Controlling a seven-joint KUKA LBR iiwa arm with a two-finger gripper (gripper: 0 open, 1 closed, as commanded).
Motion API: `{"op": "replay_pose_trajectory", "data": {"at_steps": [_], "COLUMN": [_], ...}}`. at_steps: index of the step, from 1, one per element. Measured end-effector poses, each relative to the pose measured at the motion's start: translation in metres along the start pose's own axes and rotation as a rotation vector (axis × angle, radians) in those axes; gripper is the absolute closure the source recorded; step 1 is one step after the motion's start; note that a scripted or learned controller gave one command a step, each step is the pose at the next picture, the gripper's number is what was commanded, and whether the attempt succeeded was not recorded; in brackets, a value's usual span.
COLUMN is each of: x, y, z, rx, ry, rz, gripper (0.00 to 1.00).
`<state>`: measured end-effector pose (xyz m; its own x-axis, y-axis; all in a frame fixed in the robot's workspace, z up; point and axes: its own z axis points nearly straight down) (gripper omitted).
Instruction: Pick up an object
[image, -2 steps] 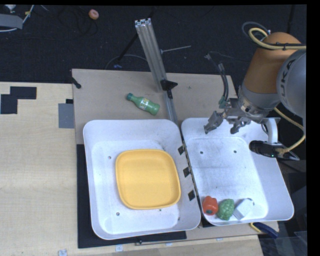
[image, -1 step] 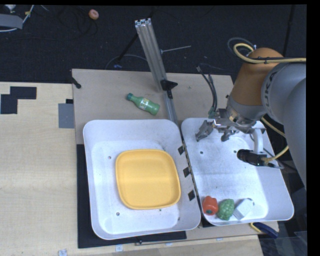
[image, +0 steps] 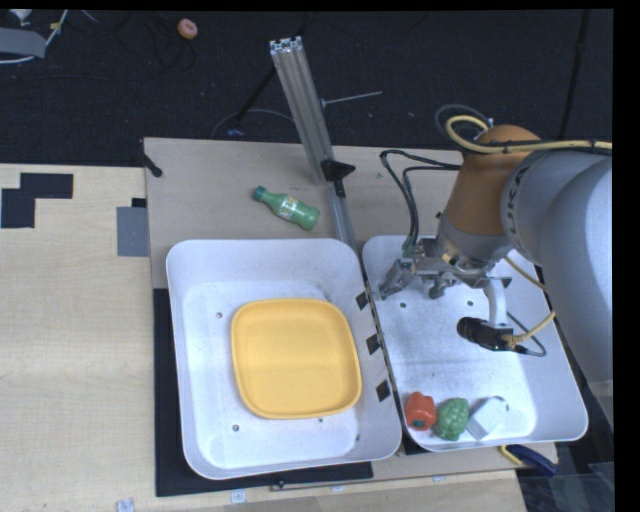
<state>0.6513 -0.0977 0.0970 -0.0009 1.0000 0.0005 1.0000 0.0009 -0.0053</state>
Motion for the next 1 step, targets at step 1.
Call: {"op": "replay_pose_trajectory", "data": {"at_steps": [1], "x": [-0.0012], "y": [0.0012], "z": [-0.0128], "rx": [-0.005], "ry": [-0.001], "rz": [0.002], "gripper": [1.00]}}
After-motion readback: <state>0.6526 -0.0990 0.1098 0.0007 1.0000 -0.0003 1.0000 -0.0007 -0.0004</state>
